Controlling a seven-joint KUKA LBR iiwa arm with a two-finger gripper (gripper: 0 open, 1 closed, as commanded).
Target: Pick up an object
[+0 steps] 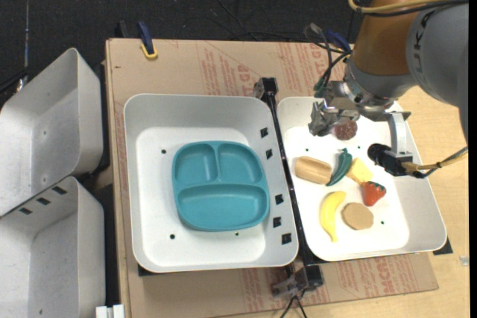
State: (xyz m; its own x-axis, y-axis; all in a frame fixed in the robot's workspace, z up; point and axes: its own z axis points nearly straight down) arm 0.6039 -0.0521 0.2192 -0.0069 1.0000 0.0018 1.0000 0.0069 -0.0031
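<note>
1. Claw [329, 118] first: it hangs low over the far end of the right bin [425, 231], at about 12 o'clock in that bin. I cannot tell how its tips are set, because the arm hides them. A small dark red round thing [345, 131] sits just beside it, not clearly held.
2. Now from the left: the left bin [141, 182] holds a blue-green plate [220, 185] with three parts. The plate has nothing on it.
3. Next, in the right bin, a tan bread roll [313, 169] lies at about 9 o'clock.
4. A green pepper [340, 167] leans next to the roll, near the middle.
5. A yellow banana [331, 213] lies at about 7 o'clock.
6. A round brown cookie [358, 217] sits at 6 o'clock, touching the banana.
7. A red strawberry [373, 193] sits at about 4 o'clock.
8. I think the job is just at the start of the grab. Nothing is lifted yet. Closing on a toy and raising it is left to do.
</note>
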